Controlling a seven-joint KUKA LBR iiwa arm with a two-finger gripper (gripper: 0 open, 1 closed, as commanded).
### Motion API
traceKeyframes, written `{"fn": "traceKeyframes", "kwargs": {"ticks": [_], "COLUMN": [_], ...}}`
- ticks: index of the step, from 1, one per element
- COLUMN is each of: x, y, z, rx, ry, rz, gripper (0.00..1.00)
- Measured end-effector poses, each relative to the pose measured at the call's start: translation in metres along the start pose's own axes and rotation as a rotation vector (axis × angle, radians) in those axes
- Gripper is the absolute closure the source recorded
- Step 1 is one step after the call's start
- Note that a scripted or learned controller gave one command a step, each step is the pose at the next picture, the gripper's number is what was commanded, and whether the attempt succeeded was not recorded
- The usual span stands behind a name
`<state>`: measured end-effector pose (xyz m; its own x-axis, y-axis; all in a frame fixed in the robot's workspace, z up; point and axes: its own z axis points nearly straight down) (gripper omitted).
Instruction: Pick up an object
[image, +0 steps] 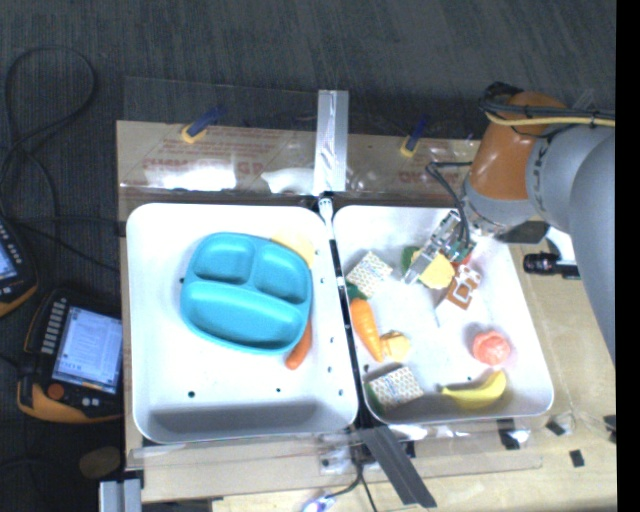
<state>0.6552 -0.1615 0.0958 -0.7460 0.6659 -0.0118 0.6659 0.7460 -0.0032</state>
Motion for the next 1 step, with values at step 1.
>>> {"fn": "traceKeyframes", "kwargs": {"ticks": [1], "x": [0.0417], "y": [0.0162], "z": [-0.0916], "rx": [0.002], "ry": [0.014], "rz": [0.075], "gripper": [1.0]}}
